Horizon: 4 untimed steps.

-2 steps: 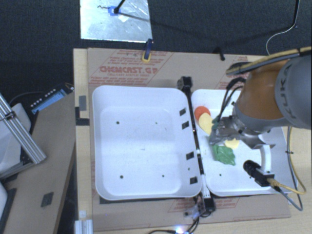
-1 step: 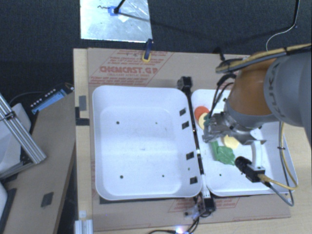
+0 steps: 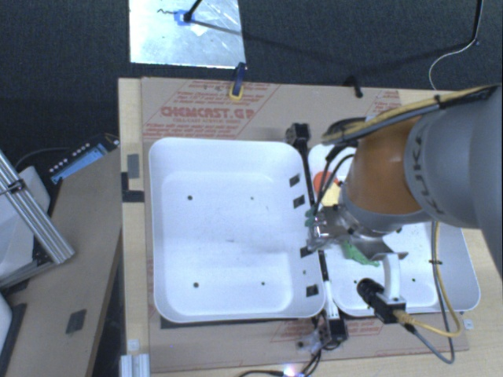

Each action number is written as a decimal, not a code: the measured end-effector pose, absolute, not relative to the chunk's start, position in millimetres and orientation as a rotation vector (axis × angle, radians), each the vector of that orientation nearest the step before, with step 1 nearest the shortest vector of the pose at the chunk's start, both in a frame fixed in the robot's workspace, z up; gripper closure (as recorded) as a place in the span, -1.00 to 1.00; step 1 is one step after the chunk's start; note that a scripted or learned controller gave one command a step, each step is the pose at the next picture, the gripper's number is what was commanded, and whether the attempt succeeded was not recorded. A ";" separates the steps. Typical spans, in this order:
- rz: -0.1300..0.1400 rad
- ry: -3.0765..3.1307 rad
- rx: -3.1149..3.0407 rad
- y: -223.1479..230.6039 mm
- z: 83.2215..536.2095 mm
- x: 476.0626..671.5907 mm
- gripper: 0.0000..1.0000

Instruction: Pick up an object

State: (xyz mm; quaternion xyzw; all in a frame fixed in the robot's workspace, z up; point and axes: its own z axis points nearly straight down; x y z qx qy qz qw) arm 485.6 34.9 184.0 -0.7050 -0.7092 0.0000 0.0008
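My grey arm with its orange band (image 3: 385, 175) hangs over the right bin (image 3: 456, 289) and covers most of it. The gripper (image 3: 350, 244) points down into the bin's left half, close to the divider between the bins. A green object (image 3: 365, 255) lies right under it, partly hidden by the wrist. An orange-red object (image 3: 319, 181) and a yellow one (image 3: 332, 195) peek out at the bin's upper left, beside the arm.
The left bin (image 3: 228, 226) sits beside the right one, joined by black clips (image 3: 299, 203). Both rest on a cardboard sheet (image 3: 208, 108). A yellow cable (image 3: 444, 320) loops off the arm at the lower right. A metal plate (image 3: 185, 22) lies beyond the bench.
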 end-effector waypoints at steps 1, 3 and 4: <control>-0.003 -2.230 -2.212 69.7 184.2 486.5 1.00; -0.003 -2.228 -2.217 61.3 417.9 486.3 1.00; 0.001 -2.215 -2.233 -42.1 391.7 486.7 1.00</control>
